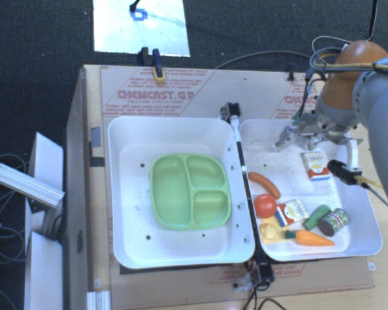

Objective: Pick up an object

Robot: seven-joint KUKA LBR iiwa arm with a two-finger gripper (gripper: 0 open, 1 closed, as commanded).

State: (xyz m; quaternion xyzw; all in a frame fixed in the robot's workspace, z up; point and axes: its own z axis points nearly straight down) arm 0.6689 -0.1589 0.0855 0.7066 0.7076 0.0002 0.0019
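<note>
At the front of the right bin (365, 241), a carrot (313, 239) is lying nearest the lens, with a yellow lump (269, 230) just beside its blunt end. Behind them are sitting a can (334, 221), a green stick-shaped thing (317, 217), a small packet (292, 210), a tomato (265, 205) and a sausage (265, 185). Any of these could be picked.

My arm (375, 95) is reaching in from the right, bent down at the orange band, and my gripper (302, 136) is hanging over the back part of the right bin. A small carton (315, 165) is lying just in front of it. Nothing is showing in my grasp. The metal parts are blurring together, so how wide my gripper is standing is beyond what I can make out.

My arm is running off the right edge. The print on the carton, packet and can is too small to read.

The left bin (123, 173) is holding a green divided tray (189, 191). The board (181, 86) under both bins is showing red lettering, "CHEMCAST GP", repeated beside my wrist.
</note>
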